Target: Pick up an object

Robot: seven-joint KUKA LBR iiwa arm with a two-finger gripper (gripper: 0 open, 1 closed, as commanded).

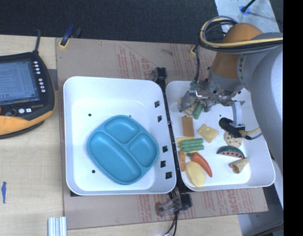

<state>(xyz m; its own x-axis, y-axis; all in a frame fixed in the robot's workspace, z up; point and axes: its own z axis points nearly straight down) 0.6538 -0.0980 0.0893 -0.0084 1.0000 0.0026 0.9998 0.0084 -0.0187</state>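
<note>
I have the gripper low at the right bin's back corner, fingers' state unreadable; best drop straight onto that green-tan piece, then squeeze.

You see a blue divided plate in a white bin, a red chili, green beans, and a yellow cheese wedge.
</note>
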